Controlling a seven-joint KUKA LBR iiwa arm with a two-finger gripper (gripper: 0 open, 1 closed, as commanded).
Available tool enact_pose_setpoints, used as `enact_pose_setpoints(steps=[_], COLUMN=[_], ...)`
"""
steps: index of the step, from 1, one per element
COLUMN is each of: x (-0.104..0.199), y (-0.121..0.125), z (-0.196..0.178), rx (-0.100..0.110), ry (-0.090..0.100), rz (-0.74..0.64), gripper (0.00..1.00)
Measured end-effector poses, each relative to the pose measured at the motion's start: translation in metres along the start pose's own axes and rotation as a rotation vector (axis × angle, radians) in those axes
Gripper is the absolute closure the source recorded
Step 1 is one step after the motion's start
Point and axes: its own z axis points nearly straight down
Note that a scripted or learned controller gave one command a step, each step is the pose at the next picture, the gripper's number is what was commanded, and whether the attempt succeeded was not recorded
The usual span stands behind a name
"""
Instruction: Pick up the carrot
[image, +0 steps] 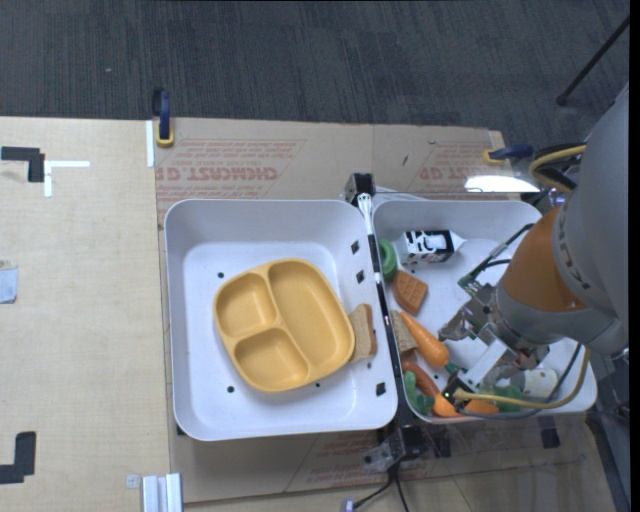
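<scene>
The carrot (428, 343), orange and tapered, lies aslant at the left side of the right bin (470, 208), its tip pointing up-left towards the divider. My gripper (474, 340) hangs low over the same bin, just right of the carrot's thick end, below the arm's orange band (542, 272). Nothing shows between the gripper and the carrot, and the wrist hides the bin floor under it.
A black-and-white toy (430, 243), a green piece (387, 258) and a brown cracker (410, 292) lie above the carrot. Red, green and orange food pieces (428, 392) crowd the bin's front corner. The left bin (190, 330) holds a yellow divided plate (282, 325) and a bread slice (362, 332).
</scene>
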Motion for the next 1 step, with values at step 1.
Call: enact_pose_setpoints(steps=[1], x=[0.0003], y=[0.0004], z=[-0.0078], rx=[0.003], ry=[-0.003], rz=[-0.009], gripper=[1.0])
